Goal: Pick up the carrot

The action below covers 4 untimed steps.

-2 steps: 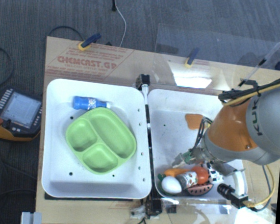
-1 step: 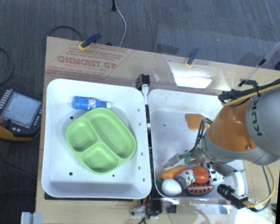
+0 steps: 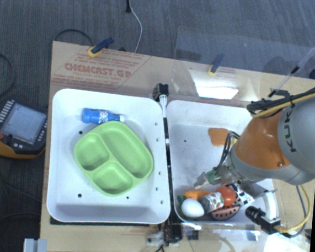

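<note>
The carrot (image 3: pixel 192 194) lies near the front edge of the right bin (image 3: pixel 191 148); only its orange end shows, at the left of a small heap of objects. It touches a white egg (image 3: pixel 193 208) in front of it and a labelled bottle with a red-orange top (image 3: pixel 217 200) to its right. My gripper (image 3: pixel 212 178) hangs just above and behind this heap, a little right of the carrot's visible end. The orange-banded wrist (image 3: pixel 258 146) hides the bin floor behind it.
A dark red object (image 3: pixel 225 213) lies at the front of the heap. A flat orange piece (image 3: pixel 217 135) rests further back in the right bin. The left bin (image 3: pixel 62 141) holds a green divided plate (image 3: pixel 113 157) and a blue bottle (image 3: pixel 100 116).
</note>
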Available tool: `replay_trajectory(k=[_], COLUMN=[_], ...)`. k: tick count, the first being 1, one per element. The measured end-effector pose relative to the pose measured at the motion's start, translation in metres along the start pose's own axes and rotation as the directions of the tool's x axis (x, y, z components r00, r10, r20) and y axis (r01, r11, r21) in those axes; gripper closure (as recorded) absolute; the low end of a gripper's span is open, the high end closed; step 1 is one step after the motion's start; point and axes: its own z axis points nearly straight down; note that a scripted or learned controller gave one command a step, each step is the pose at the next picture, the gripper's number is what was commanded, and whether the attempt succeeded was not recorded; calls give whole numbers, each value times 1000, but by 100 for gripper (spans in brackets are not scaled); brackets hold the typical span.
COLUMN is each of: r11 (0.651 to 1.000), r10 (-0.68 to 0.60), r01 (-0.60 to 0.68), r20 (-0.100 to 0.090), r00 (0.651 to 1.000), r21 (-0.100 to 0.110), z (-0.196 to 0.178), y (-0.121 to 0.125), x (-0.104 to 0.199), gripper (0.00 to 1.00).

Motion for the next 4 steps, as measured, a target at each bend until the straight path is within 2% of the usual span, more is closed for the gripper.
replay_trajectory(k=[1,2,3,4], r11=[1000,1000,1000,960], r10=[1,0,0,281], r01=[-1,0,0,-281], r20=[0,-3,-3,-2], r00=[1000,1000,1000,960], r21=[0,3,3,4], z=[0,-6,-6,16], y=[0,0,0,1], x=[0,1,1,-3], gripper=[0,100,0,0])
